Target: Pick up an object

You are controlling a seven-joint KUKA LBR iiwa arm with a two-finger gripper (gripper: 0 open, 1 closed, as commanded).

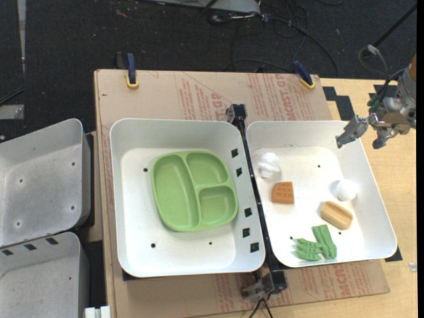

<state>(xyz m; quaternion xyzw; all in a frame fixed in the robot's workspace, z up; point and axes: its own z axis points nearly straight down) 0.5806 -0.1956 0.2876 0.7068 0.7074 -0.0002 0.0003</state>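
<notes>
Overhead, the gripper [363, 132] hung spread apart with nothing between its fingers, above the far right corner of the right bin [301, 141]. One dark finger [349, 133] pointed in over that bin's rim, and the other sat further right, off its edge. All the loose objects lay on that bin's floor, well apart from the gripper. A crumpled white object [268, 165] lay near the bin's left wall, with an orange waffle-textured block [283, 193] just nearer the camera beside it. A white ball [345, 189] rested toward the bin's right wall, and a tan bread-like piece [336, 214] lay just in front of it. A green toy [317, 244] sat near the bin's front wall. Left of this bin, the left bin [132, 144] held a green divided plate [195, 190].
</notes>
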